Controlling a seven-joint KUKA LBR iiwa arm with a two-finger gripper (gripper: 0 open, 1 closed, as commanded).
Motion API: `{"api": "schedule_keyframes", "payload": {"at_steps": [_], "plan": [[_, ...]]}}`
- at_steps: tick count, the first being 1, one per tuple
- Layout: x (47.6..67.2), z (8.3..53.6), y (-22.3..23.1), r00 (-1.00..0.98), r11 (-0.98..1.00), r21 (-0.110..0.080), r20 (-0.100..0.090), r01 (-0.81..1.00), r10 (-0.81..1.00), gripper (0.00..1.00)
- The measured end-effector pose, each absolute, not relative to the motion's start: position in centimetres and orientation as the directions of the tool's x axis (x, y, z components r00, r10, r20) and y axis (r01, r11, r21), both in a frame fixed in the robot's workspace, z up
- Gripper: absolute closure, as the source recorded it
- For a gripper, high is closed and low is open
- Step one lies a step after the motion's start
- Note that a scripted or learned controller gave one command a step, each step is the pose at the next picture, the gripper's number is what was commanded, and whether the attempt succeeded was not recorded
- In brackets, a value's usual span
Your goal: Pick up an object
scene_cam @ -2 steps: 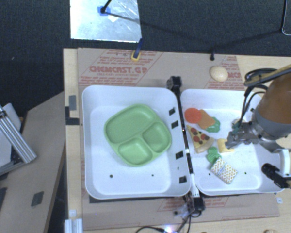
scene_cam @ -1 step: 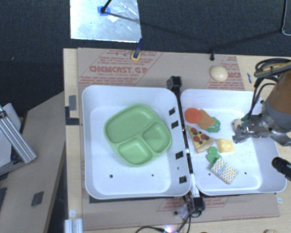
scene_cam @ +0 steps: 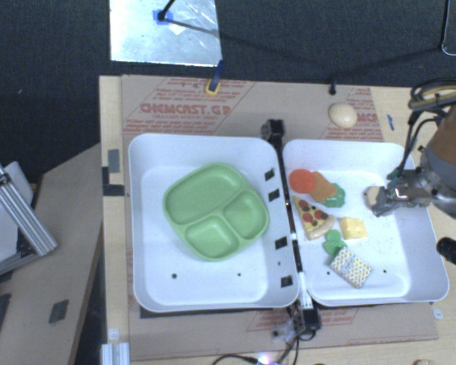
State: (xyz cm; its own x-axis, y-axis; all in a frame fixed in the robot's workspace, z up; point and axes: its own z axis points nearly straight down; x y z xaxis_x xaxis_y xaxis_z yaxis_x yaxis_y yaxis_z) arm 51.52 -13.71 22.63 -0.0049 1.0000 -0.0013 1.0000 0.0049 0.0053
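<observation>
The right bin (scene_cam: 418, 280) holds several toy foods. A red tomato piece (scene_cam: 302, 179) lies beside an orange and green piece (scene_cam: 330, 193), with a pizza slice (scene_cam: 315, 216) just below them. Further toward the front lie a yellow cheese cube (scene_cam: 354, 227), a small green piece (scene_cam: 333, 242) and a patterned packet (scene_cam: 351, 268). My gripper (scene_cam: 383, 201) is low over the bin's right half, to the right of the toys. A small beige thing (scene_cam: 371, 196) sits right at its tip; whether it is gripped is unclear.
In the left bin (scene_cam: 152, 280) lies a green divided plate (scene_cam: 215, 211). A beige egg-shaped object (scene_cam: 343, 115) rests on the cardboard behind the right bin. A black clip strip (scene_cam: 285, 219) runs between the two bins. A metal frame (scene_cam: 11, 211) stands at the far left.
</observation>
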Motion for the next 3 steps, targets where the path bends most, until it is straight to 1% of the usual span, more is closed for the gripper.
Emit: {"api": "schedule_keyframes", "payload": {"at_steps": [1, 2, 3], "plan": [[53.9, 21.6, -8.9, -0.01, 0.01, 0.003, 0.001, 1.0, 1.0, 1.0], [57.0, 22.5, -3.4, -0.011, 0.011, 0.005, 0.002, 1.0, 1.0, 1.0], [59.3, 22.3, 2.7, -0.011, 0.011, 0.003, 0.003, 1.0, 1.0, 1.0]]}}
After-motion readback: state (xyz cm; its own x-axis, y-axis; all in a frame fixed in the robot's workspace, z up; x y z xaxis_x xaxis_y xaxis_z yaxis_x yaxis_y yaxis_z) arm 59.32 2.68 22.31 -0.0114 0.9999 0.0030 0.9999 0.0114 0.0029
